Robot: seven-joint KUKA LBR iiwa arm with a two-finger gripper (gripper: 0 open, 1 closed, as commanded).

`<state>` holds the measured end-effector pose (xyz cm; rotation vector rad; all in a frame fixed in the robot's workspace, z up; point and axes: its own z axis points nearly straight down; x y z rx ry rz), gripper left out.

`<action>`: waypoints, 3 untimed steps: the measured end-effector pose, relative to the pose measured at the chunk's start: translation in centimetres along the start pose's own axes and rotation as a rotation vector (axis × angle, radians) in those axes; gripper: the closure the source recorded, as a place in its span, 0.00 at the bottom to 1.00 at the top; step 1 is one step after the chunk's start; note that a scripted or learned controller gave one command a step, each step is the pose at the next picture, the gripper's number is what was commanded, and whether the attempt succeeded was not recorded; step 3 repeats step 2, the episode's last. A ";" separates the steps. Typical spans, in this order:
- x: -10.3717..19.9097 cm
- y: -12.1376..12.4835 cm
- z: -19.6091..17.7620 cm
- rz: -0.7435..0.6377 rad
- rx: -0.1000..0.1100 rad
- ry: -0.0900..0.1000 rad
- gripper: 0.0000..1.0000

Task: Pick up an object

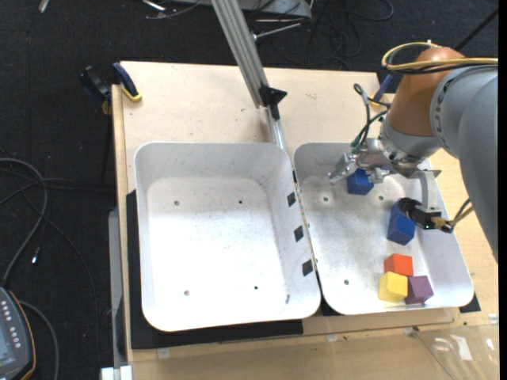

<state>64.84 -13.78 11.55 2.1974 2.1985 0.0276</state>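
- Camera view: the gripper (358,172) sits low in the right bin (348,291), fingers clamped on a small blue cube (360,182) near the bin's far end.
- Judged step: grasp made; next calls for a straight lift, clear of the other blue block (401,229).

Even, diffuse overhead light; fairly sharp picture with mild softness.

The two shallow white plastic bins (214,236) read bright without blown-out glare, while the dark carpeted floor (55,133) falls nearly black. Shadows are soft and short, hugging the small blue cube (401,229) and the bins' lower rims. The pale wooden bench top (198,101) is evenly lit. Fine detail looks slightly grainy, and the bottom-right corner appears hazy.
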 end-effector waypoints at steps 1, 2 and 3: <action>0.1 0.2 -1.1 -0.004 -0.005 -0.003 1.00; 0.1 0.3 -1.2 -0.005 -0.007 -0.002 0.00; 0.1 0.3 -1.2 -0.005 -0.007 -0.002 0.00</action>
